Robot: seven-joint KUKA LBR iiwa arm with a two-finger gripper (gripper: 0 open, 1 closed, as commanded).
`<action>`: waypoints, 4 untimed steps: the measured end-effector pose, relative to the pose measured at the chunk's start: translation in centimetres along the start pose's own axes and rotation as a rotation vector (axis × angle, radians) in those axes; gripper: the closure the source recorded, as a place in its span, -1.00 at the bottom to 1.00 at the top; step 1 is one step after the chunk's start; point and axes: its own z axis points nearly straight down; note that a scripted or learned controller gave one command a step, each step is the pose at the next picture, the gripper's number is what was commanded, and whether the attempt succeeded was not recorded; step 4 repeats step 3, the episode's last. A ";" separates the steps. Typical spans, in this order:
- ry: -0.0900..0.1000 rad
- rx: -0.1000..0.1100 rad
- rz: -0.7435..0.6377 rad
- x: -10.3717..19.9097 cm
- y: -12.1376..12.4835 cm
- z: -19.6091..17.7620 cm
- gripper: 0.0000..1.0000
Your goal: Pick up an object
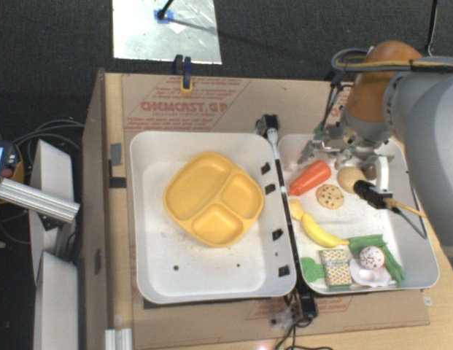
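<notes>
**Carrot (311, 178) lies just off the end effector in the 3 o'clock bin**

From my station I see the end effector (344, 154) hanging over the 12 o'clock end of the right-hand bin (419, 257). I cannot tell whether it is released or clenched, and I see nothing held in it. The orange carrot lies at its 8 o'clock, tilted, close against the wall shared with the neighbouring bin. A round cookie (329, 196) sits just at the carrot's 4 o'clock. A beige lump (350, 179) rests at the cookie's 1 o'clock, directly below the end effector in my view.

Toward 6 o'clock in the same bin lie a banana (319, 231), a small box (335, 267), a green piece (372, 240) and a speckled white ball (371, 257), bunched near the bin's lower rim.

The other bin (160, 268), at 9 o'clock on the desk (190, 104), carries a yellow divided plate (214, 197) near its middle.
</notes>
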 end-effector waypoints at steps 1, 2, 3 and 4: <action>0.001 0.003 0.000 1.8 -3.0 1.8 -1.00; 0.001 -0.003 -0.002 1.7 -2.8 0.6 1.00; 0.004 -0.002 -0.009 7.9 -8.4 -8.8 1.00; 0.004 -0.002 -0.009 7.9 -8.4 -8.8 1.00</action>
